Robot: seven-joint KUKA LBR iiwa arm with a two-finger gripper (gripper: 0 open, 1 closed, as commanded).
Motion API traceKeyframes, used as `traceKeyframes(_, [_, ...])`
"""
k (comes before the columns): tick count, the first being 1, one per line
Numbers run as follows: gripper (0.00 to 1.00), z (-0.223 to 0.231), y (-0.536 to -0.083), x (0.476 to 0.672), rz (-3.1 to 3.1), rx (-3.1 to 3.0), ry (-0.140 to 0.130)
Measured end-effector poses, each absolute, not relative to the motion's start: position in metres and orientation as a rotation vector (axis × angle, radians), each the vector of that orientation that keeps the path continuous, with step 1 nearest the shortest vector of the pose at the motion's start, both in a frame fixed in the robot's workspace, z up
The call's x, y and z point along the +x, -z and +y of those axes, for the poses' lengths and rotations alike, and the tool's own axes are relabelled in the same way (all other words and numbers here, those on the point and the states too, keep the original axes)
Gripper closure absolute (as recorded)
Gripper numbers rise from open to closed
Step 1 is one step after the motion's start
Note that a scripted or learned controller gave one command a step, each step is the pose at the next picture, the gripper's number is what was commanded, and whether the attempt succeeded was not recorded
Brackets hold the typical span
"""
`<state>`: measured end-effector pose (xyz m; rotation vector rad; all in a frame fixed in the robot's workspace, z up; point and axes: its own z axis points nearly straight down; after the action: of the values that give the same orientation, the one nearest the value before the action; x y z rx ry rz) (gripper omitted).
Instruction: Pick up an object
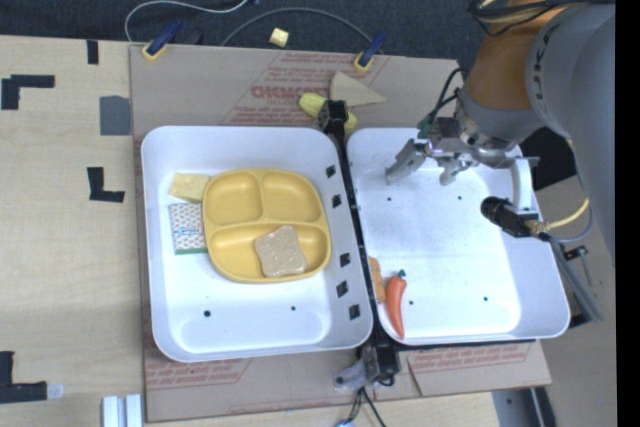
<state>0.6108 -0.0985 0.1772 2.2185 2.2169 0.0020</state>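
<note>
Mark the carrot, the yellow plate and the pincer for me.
carrot (396,303): camera view, middle of its orange body.
yellow plate (240,201): camera view, bare upper-left compartment.
pincer (428,165): camera view, midway between its two fingertips.

Two white bins (160,215) on cardboard (270,85)

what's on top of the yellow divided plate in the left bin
A brown slice of bread lies in the lower right compartment of the yellow plate; the other compartments look bare. Whatever is under the bread is hidden.
</note>
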Motion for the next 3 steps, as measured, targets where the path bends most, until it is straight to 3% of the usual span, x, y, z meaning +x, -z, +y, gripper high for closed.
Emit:
traceKeyframes(1, [0.0, -0.095, -0.08, 0.628, 2.222, 2.216, 0.002])
traceKeyframes(2, [0.0, -0.096, -0.085, 0.668, 2.228, 2.218, 0.011])
traceKeyframes(3, [0.0, -0.042, -0.189, 0.603, 2.226, 2.218, -0.002])
